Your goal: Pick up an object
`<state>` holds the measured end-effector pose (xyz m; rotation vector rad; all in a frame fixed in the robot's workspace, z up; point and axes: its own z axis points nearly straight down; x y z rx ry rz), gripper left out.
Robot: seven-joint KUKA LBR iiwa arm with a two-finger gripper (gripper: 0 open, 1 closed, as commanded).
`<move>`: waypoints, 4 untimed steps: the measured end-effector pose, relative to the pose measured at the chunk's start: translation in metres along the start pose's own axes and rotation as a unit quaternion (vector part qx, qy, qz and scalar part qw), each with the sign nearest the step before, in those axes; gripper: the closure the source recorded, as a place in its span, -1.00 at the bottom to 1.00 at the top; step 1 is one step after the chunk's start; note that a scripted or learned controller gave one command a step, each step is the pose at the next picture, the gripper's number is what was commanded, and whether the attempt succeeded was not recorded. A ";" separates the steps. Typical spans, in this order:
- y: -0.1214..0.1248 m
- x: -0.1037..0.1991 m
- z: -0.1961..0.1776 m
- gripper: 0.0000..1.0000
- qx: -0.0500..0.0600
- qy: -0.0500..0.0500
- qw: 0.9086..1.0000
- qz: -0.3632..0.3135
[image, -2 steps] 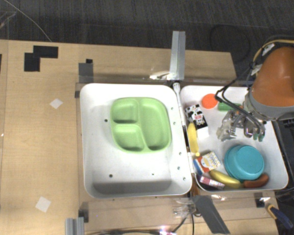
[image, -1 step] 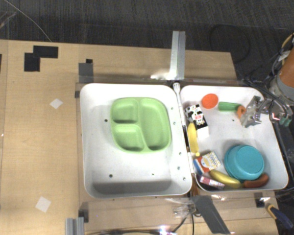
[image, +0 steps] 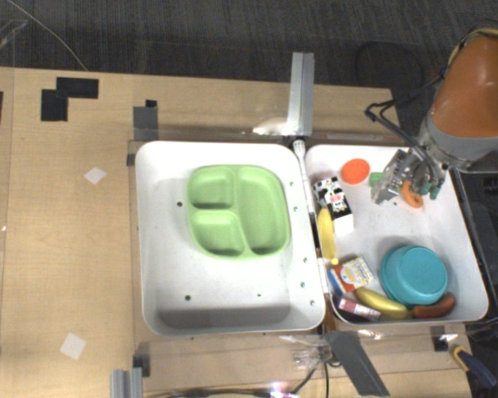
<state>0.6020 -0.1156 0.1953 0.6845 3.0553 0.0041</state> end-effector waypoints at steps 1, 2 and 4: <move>0.002 -0.046 -0.014 1.00 0.001 -0.001 0.999 -0.044; 0.002 -0.046 -0.013 -1.00 0.001 0.000 0.999 -0.045; -0.080 0.020 0.106 -1.00 -0.001 -0.001 0.999 0.037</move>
